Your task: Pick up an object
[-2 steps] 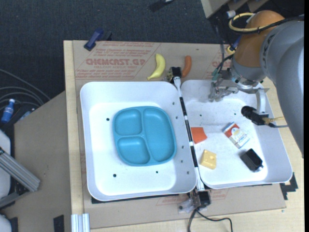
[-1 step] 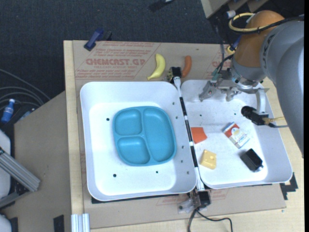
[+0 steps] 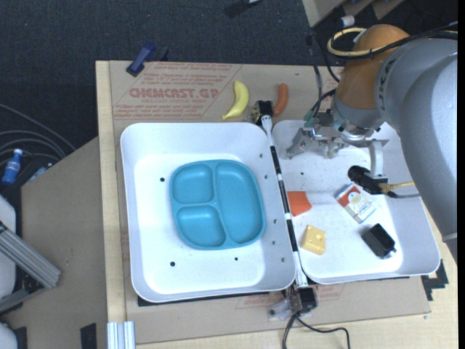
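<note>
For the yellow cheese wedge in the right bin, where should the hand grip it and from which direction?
Probably from straight above, closing across the two long flat sides of the yellow cheese wedge. It lies flat on the right bin floor, apart from the orange block, so there seems room for both fingers.

You have two shallow white plastic bins [image 3: 145, 217]. Left of the grey arm's gripper [image 3: 320, 138] sits a light blue divided plate [image 3: 216, 203]. Nearer it lie an orange square block [image 3: 298, 203], a pale yellow wedge [image 3: 314, 239], a red-and-white packet [image 3: 355, 201] and a black block [image 3: 379, 240].
</note>
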Robot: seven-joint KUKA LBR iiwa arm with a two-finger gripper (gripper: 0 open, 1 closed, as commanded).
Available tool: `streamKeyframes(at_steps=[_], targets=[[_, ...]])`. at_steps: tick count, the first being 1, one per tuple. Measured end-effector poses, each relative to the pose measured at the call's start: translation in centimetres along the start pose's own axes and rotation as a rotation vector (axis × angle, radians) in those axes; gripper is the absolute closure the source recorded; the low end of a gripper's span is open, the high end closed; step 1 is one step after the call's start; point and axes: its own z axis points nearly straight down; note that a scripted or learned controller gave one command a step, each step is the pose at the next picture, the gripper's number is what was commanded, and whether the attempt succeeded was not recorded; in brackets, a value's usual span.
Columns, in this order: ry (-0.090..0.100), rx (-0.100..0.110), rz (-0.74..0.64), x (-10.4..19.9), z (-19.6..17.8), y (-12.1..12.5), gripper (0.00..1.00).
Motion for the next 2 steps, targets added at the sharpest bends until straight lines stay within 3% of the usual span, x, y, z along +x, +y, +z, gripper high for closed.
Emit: streamKeyframes(at_steps=[1,2], targets=[[-0.002,-0.003,0.0,-0.02,-1.1,0.08,1.0],[-0.002,-0.002,0.0,-0.02,-1.07,0.07,0.0]])
